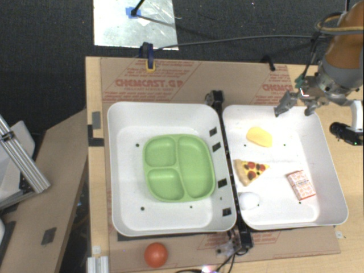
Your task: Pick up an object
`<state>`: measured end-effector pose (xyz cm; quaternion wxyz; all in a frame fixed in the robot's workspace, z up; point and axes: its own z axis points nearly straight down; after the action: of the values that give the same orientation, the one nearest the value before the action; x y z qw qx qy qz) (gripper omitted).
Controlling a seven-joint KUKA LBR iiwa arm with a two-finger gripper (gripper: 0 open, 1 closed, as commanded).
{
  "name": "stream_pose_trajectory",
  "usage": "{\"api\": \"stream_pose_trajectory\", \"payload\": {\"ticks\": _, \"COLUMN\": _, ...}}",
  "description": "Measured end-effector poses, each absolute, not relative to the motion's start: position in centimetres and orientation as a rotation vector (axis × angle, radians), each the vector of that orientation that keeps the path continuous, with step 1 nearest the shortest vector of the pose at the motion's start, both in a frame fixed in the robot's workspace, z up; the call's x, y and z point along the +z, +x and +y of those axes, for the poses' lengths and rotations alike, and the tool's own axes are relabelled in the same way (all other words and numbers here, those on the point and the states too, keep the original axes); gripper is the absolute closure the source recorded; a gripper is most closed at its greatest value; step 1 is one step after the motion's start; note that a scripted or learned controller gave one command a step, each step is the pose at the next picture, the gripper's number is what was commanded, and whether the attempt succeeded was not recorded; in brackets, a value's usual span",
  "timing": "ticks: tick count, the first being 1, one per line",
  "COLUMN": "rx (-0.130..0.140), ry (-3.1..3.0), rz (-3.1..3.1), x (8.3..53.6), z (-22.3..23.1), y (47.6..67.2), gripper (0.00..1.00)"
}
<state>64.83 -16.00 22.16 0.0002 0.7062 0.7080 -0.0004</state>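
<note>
Two shallow white bins sit side by side on the tabletop [267, 78], which is covered by a printed cardboard sheet; the left bin [122, 124] fills the centre of the frame and holds a green divided tray [178, 167] with three compartments; the right bin [324, 152] lies toward the right of the frame. In the right bin, a yellow lump [259, 136] rests in the upper middle, a pizza slice toy [250, 170] lies below it near the bin's left wall, a small red-and-white box [300, 185] lies tilted to the lower right, well apart from the slice, and a white rounded object [248, 200] sits in the lower left corner, hard to make out against the white floor. The arm enters at the upper right, its upper part cut off by the frame edge; the end effector [295, 108] hangs above the upper edge of the right bin, its two dark fingers spread apart with nothing between them, well apart from every object. An orange ball [156, 254] rests on the tabletop at the lower centre, outside both bins. A blue clamp [147, 54] grips the upper edge of the cardboard; a shiny sheet [114, 16] lies at the upper left.
</note>
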Motion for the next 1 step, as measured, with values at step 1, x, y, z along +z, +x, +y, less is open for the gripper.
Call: {"api": "stream_pose_trajectory", "payload": {"ticks": 1, "rx": -0.002, "ry": 2.220, "rz": 2.223, "x": 17.73, "z": -16.65, "y": 64.55, "gripper": 0.00}}
